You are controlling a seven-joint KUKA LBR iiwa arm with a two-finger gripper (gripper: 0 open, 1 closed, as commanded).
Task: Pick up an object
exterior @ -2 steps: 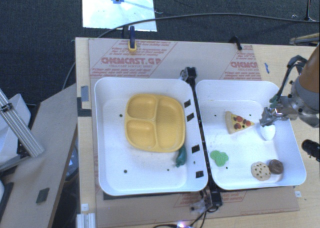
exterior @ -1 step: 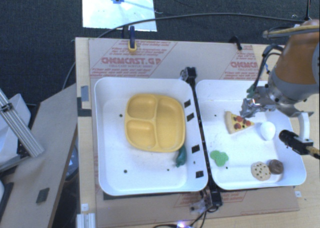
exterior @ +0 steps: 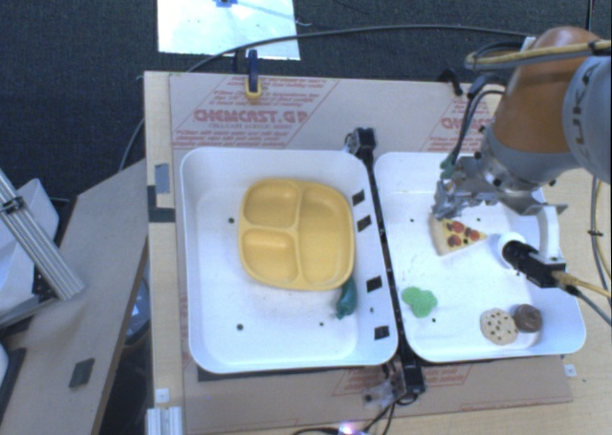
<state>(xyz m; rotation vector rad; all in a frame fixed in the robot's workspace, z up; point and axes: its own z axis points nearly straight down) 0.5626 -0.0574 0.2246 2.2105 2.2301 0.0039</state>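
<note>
We hover the grey two-finger gripper [exterior: 452, 206] over the triangular toy pizza slice [exterior: 457, 235]; its grip state we cannot tell. We should descend toward six o'clock, centring on the slice

yellow divided plate [exterior: 295, 234] in left bin [exterior: 206, 261]

arm [exterior: 583, 89]: rounded grey shell | band [exterior: 545, 98]: broad, glossy orange, above the wrist | cables [exterior: 478, 103]: thin black ones looping along the band | pincer [exterior: 449, 202]: dull grey metal, blocky | side unit [exterior: 529, 259]: white bracket, black cylinder
</note>
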